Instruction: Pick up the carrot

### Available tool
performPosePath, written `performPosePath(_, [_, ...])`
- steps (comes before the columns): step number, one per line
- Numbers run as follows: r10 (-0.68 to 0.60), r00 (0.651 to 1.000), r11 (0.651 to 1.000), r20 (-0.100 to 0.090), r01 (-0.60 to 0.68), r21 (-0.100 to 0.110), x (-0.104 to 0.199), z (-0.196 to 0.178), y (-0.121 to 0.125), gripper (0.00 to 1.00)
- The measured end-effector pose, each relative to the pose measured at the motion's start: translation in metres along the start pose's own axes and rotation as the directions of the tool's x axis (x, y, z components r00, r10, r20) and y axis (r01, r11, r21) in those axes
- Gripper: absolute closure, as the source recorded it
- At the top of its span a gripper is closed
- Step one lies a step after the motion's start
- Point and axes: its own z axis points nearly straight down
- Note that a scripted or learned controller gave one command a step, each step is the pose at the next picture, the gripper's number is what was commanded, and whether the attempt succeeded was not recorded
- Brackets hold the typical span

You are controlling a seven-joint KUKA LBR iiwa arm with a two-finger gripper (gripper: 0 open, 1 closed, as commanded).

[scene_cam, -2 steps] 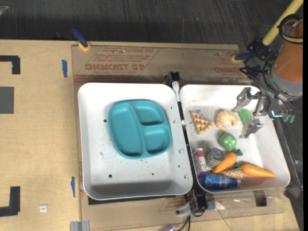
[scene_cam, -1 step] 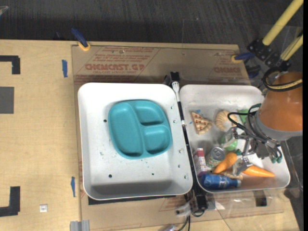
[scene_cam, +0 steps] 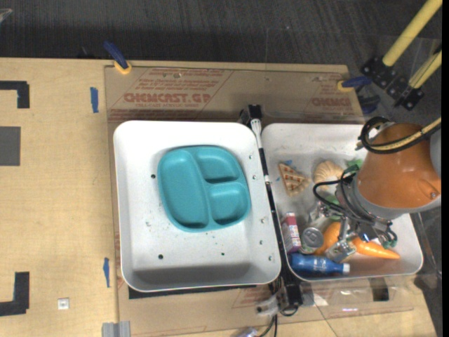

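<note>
Two bins; gripper [scene_cam: 344,239] grip unclear, touching carrot [scene_cam: 374,248] near crowded right bin [scene_cam: 414,258] rim.

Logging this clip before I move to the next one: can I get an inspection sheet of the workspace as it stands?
Surface: two white bins, left bin and right bin, on a cardboard-covered bench.
Job's things: carrot lies in the right bin's near corner.
Clutter: teal divided tray in left bin; waffle piece, shell, blue bottle, pink tube.
Grippers: gripper low beside the carrot.
Cables: black cables on wrist.
Surroundings: blue clamps; dark floor.
</note>
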Motion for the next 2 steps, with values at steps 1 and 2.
performPosePath(1, [-0.002,1.000,1.000,0.013,0.002,0.004,-0.005,-0.013,0.000,1.00])
performPosePath(2, [0.206,0.978,0.978,-0.008,-0.206,-0.003,-0.026,-0.128,0.003,1.00])
